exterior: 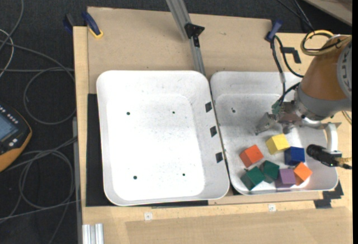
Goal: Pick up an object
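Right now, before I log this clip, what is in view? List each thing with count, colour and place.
orange blocks: 2, orange, right bin, one at the cluster's left, one at its lower right
yellow block: 1, yellow, right bin, top of cluster
blue block: 1, blue, right of yellow
green blocks: 2, dark green, near front wall
purple block: 1, purple, between green and orange
right bin: 1, white, holds all blocks
left bin: 1, white, beside it
bench: 1, light wood, under both bins
cables: several, black, floor at left
arm: 1, grey and orange, from right
gripper: 1, dark, above the yellow block
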`<state>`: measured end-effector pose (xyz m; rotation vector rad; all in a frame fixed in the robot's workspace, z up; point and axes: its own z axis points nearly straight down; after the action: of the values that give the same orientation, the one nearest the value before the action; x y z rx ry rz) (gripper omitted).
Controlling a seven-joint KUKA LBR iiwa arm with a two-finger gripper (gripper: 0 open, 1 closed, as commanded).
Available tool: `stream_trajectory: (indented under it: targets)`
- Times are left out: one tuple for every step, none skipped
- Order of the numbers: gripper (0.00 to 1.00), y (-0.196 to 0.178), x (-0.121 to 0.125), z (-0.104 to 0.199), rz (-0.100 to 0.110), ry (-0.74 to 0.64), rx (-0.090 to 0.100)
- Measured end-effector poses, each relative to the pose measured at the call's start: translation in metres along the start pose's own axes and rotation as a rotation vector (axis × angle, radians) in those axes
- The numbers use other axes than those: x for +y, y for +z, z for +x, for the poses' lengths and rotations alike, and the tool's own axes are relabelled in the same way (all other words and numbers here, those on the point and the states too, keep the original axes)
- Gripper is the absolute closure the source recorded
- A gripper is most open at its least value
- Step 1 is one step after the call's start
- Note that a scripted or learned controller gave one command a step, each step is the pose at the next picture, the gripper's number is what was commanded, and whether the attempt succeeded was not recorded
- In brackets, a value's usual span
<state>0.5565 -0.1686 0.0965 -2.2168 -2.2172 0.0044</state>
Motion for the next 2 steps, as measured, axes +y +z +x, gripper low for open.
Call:
stream_trajectory:
  targets:
    - [1.0, -0.014, 0.002, 0.0, -0.008, 0.0, -0.002]
    - [1.0, -0.077, 0.009, -0.005, -0.015, -0.001, -0.005]
